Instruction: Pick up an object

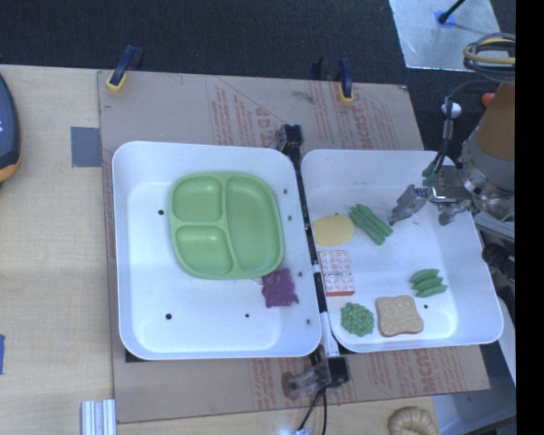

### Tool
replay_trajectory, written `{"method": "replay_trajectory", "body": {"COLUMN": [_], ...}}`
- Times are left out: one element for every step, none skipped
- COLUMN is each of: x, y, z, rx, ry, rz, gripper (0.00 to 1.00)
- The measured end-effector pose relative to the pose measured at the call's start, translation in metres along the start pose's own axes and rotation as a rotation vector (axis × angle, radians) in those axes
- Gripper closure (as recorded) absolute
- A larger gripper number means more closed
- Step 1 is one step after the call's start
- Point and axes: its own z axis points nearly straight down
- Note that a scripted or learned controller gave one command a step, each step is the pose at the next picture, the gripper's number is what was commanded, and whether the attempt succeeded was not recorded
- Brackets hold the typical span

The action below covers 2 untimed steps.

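Hovering open and empty, the end effector (428,204) risks nudging the long green plastic bean pod (370,224) aside — fingers closing on nothing

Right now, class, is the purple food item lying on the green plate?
No: the purple item lies on the left bin's white floor, just off the green plate's lower right corner.

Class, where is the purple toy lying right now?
The purple toy lies in the left bin, near its right wall, just below the lower right corner of the green plate.
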Motion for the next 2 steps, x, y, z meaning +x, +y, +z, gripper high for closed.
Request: {"method": "replay_trajectory", "body": {"x": [0.02,-0.006], "y": [0.035,0.071], "z": [0.114,0.113], "rx": [0.007,-0.005], "ry": [0.001,-0.001], "rz": [-0.004,-0.001], "gripper": [0.0,0.0]}}
